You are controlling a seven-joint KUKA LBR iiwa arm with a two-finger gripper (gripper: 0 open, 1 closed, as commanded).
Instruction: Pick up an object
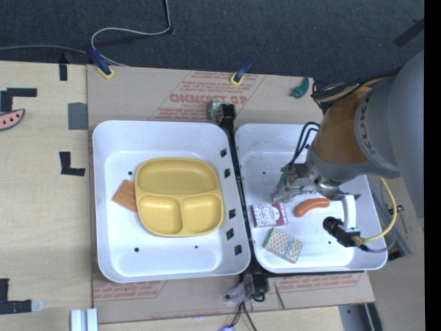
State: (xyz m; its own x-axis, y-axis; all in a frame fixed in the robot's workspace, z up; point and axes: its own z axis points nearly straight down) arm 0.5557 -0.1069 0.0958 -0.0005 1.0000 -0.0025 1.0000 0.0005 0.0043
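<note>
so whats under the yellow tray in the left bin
An orange-brown waffle-like piece pokes out from under the left edge of the yellow tray. How far it runs beneath is hidden, and so is whatever else the tray covers on the left bin floor.

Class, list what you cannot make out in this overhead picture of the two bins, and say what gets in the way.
1. The claw: whether it is open or shut, since the wrist above covers it in the camera view.
2. The brown cracker: its right part, tucked under the yellow divided tray.
3. The print on the pink packet and the speckled packet: too small to read.
4. The orange sausage: whether it touches the arm, too blurred.
</note>
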